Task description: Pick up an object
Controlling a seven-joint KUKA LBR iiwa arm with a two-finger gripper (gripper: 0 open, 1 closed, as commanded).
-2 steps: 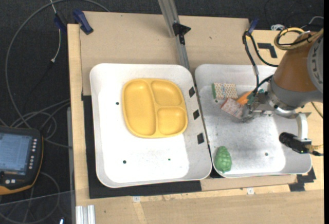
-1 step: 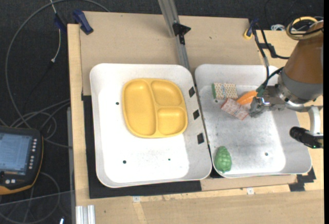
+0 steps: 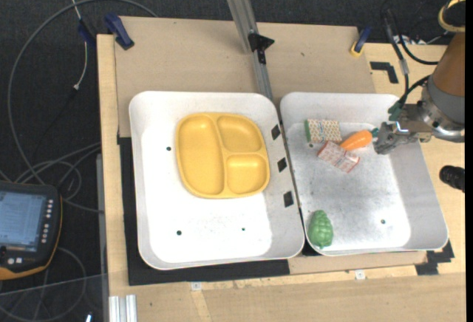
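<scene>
Gripper (image 3: 386,140) sits low in the right bin (image 3: 369,232), just beside the carrot (image 3: 357,140); I cannot tell if it is wide or narrow. It should close slowly around the carrot. Near us lies a green toy (image 3: 321,229). A red-and-white packet (image 3: 338,157) touches the carrot and crowds it. Farther off sits a yellow plate (image 3: 222,154)

I see a teach pendant (image 3: 26,228) far left, loose cables (image 3: 44,91) on dark floor, blue clamps (image 3: 118,31) on bench corners.

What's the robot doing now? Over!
Gripper low in right bin, beside orange carrot. Grasp unclear. Packets touch carrot. Green toy apart.
</scene>
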